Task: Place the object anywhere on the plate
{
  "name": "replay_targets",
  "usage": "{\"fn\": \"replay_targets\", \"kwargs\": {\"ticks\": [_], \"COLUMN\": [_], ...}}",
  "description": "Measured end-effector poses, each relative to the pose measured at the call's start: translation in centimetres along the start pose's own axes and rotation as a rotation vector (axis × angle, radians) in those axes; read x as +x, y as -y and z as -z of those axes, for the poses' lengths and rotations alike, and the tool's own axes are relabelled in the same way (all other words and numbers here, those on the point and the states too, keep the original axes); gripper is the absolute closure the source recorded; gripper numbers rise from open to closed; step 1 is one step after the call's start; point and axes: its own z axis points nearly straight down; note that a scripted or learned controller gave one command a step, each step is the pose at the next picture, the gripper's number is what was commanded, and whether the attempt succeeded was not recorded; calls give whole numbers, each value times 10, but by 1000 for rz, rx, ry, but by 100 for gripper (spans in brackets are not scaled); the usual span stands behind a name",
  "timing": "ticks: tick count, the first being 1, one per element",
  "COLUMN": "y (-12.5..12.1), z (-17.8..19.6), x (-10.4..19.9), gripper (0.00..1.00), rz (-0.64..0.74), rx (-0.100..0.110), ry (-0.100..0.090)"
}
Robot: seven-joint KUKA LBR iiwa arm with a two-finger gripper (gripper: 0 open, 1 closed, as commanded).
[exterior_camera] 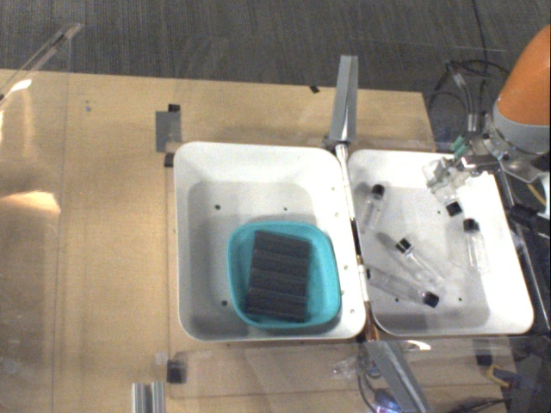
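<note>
A: Where is the end effector point(452, 169)?

B: Over the right bin point(508, 317), at its two o'clock corner. I cannot tell its state.

A: And the object?

B: Several clear vials point(411, 256) lie loose in that bin. The teal plate point(325, 256) waits in the left bin point(198, 231), at five o'clock, carrying a dark ribbed block point(278, 275).

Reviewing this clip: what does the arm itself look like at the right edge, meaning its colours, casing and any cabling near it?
The arm enters at the upper right. Its rounded casing is orange on top, with a grey section beneath it. Below that, the gripper end looks like pale metal or clear parts with a small green spot, over the right bin. Dark cables loop behind it. No markings can be made out.
</note>
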Motion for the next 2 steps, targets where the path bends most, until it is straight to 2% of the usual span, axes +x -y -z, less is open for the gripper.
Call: {"fn": "replay_targets", "kwargs": {"ticks": [1,2], "y": [57,103], "z": [-38,-23], "x": [81,148], "gripper": [100,100], "rz": [23,124], "rx": [5,4], "ry": [-2,-3]}}
